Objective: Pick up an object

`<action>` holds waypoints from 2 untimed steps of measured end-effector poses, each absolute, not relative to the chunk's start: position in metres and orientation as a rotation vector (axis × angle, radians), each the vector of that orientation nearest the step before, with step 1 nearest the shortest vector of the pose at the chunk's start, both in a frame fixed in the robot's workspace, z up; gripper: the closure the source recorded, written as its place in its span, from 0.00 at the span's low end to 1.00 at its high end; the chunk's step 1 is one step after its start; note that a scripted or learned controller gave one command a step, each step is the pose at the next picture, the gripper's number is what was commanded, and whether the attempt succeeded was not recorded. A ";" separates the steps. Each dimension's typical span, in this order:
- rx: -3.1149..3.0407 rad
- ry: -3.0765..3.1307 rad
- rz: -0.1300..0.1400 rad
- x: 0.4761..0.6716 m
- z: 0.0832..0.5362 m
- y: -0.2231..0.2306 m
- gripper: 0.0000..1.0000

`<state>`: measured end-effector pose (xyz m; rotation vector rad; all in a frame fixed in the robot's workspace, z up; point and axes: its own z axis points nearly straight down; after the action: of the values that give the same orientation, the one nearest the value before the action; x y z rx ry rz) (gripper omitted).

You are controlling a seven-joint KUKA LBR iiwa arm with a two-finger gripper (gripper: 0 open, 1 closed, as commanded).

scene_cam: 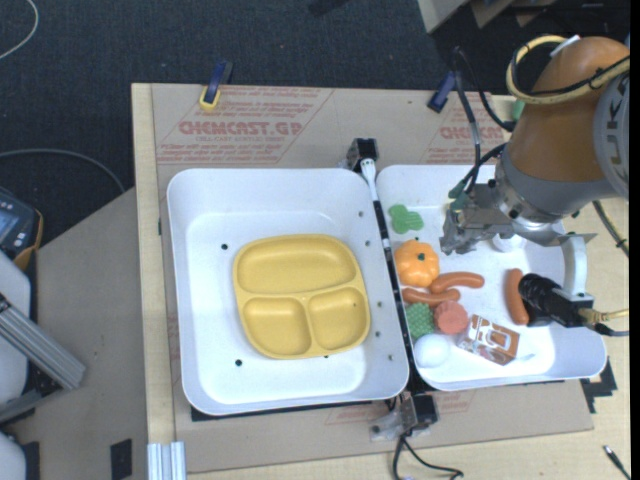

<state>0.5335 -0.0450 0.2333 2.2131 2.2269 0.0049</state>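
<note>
The right bin (424,184) holds a cluster of small toy foods in its left half and along its lower part. Closest to the tool (463,236) is a small orange pumpkin (417,264) with a green stem, round and glossy, lying just below and left of the tool against the bin's left wall. Above it is a flat green piece (405,218). Below the pumpkin an orange-red sausage (458,282) lies crosswise, then a green textured piece (420,319) beside a red disc (452,318). A white ball (432,351) sits at the lower left corner, with a brown-and-white packet (490,339) to its right. A second sausage (515,296) lies lengthwise further right.

The tool hangs low over the upper middle of this bin, with nothing visibly in it; I cannot tell whether it is open or closed. The arm (565,98) enters from the upper right.

The left bin (197,298) carries a yellow divided tray (300,295). Both bins rest on a tan table (250,123) printed with red lettering, with a yellow clamp (212,88) and a blue clamp (441,92) at its top edge. Dark carpet (100,38) surrounds it.
</note>
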 end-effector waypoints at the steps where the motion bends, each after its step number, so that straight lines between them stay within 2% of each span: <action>1: 2.220 2.227 -0.003 0.541 0.214 -0.017 1.00; 2: 2.220 2.223 0.001 0.532 0.228 -0.014 1.00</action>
<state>0.5325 -0.0141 0.2276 2.2201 2.2227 0.0012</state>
